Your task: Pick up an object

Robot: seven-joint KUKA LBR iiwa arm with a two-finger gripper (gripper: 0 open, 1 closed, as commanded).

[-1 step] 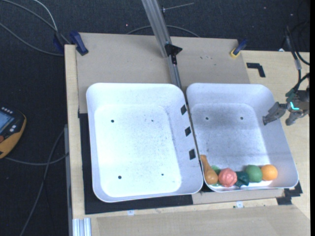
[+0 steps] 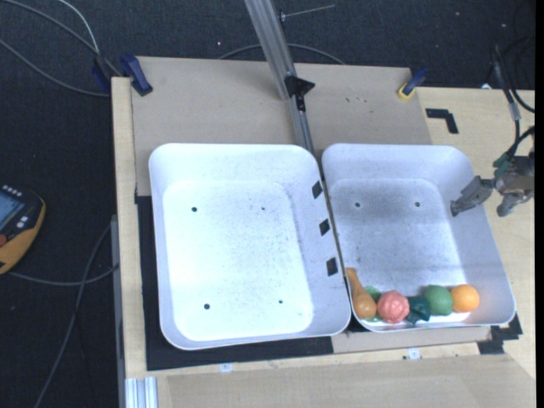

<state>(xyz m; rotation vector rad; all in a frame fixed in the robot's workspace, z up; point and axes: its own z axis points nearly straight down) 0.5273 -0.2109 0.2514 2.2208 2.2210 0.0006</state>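
Two white speckled bins [image 2: 234, 164]; orange ball [image 2: 465, 297], green ball [image 2: 439, 299], pink ball [image 2: 393, 306].

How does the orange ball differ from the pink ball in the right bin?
The orange ball is plain orange; the pink ball is pinkish red and mottled. The orange ball lies at the row's right end, the pink ball toward its left, beside a long orange piece. Both are round, similar in size, against the right bin's near wall.
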